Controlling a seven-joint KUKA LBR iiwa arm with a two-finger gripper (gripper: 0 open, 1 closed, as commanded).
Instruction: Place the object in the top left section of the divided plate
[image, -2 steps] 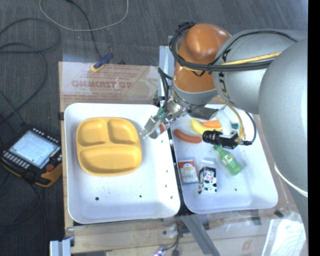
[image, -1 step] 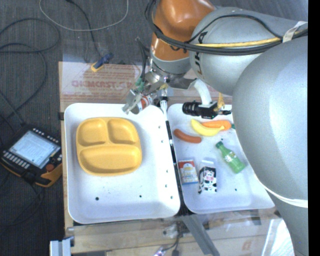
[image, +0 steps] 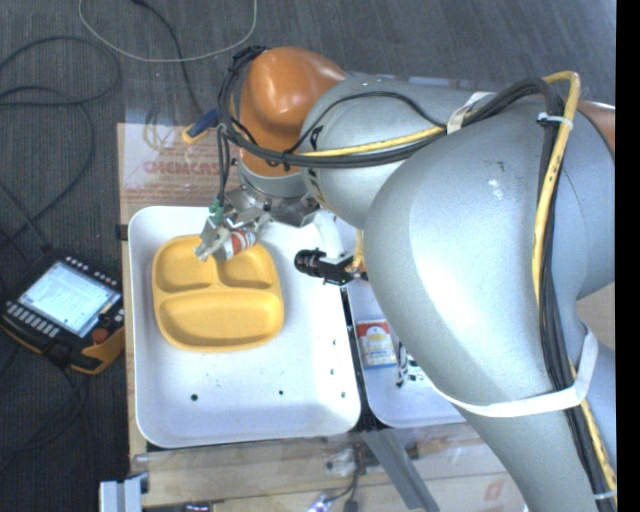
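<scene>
The yellow divided plate (image: 215, 300) lies in the left white bin (image: 240, 400), with two small sections at its far side and one large section nearer the camera. My gripper (image: 226, 238) hangs over the plate's far rim, about above the ridge between the two small sections. A small red and white object (image: 238, 241) sits between its fingers. The top left section (image: 185, 268) lies just left of and below the gripper. The arm's grey bulk covers most of the right bin.
A black cylindrical part (image: 318, 263) sticks out near the wall between the two bins. A small red and white packet (image: 376, 344) lies in the right bin. A teach pendant (image: 65, 310) rests on the floor to the left.
</scene>
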